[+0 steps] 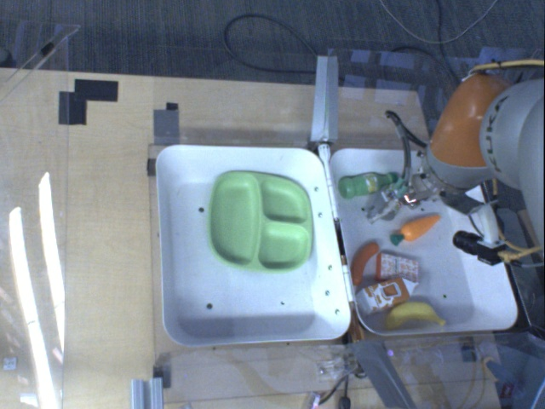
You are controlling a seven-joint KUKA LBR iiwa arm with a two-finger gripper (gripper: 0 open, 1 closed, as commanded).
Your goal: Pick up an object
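The right bin (487,301) holds several objects. A green bottle (364,183) lies at its far left, and an orange carrot (419,226) lies near the middle. Closer to the front are a red-orange oval piece (364,261), a small printed packet (398,267), a second packet (382,293) and a yellow banana (414,315). My gripper (393,201) hangs low in the bin's far half, just right of the bottle's cap end and up-left of the carrot. I see nothing held in it.
The left bin (183,301) holds a green divided plate (260,220). A metal divider rail (324,100) runs between the bins at the back. The grey arm with its orange band (464,130) covers the right bin's far right corner. Cables lie on the floor beyond.
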